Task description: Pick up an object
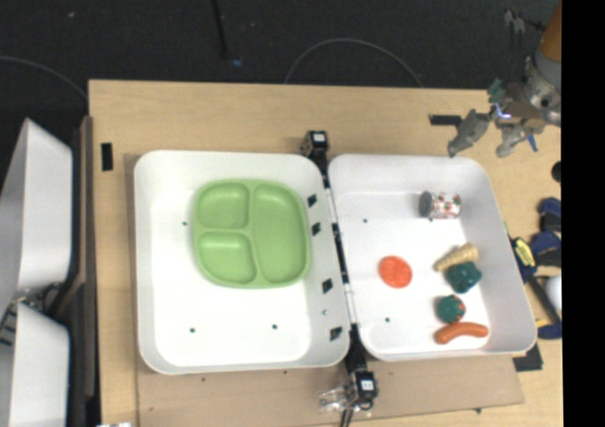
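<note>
arm: grey metal wrist, orange band above | gripper (489,140): two grey fingers, blue accents

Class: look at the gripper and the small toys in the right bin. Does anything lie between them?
Nothing visible does. The gripper hangs above the right bin's far right corner, and bare white floor separates it from the nearest toy, the grey-and-red object.

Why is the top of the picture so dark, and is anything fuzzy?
In the camera view, the floor behind the bench is dark and unlit; the white bins glow bright; the gripper and the small toys look soft and slightly blurry.
</note>
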Robot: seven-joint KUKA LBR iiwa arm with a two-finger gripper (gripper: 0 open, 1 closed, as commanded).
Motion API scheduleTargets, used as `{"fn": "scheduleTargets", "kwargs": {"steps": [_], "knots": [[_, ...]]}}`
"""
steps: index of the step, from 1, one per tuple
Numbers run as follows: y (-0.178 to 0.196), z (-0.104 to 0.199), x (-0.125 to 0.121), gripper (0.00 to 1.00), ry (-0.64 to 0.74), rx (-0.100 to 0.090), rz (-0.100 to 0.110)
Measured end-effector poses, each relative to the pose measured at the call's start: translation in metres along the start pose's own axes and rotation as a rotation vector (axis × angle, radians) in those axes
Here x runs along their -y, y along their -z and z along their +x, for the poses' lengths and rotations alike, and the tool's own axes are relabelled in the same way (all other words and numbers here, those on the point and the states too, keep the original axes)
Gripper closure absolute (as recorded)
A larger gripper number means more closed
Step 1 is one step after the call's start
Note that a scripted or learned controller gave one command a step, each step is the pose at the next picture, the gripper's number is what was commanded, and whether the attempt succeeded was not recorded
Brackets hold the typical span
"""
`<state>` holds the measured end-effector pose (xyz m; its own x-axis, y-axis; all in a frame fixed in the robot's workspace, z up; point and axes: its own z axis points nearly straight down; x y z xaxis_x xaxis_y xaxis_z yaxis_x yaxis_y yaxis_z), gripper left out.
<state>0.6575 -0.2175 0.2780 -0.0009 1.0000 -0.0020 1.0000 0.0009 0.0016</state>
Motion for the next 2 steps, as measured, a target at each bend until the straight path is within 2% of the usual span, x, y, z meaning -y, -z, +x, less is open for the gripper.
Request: {"fn": "scheduleTargets", "kwargs": {"steps": [2], "knots": [[-0.083,-0.001,0.003,0.0,-0.004,0.0,0.003]]}}
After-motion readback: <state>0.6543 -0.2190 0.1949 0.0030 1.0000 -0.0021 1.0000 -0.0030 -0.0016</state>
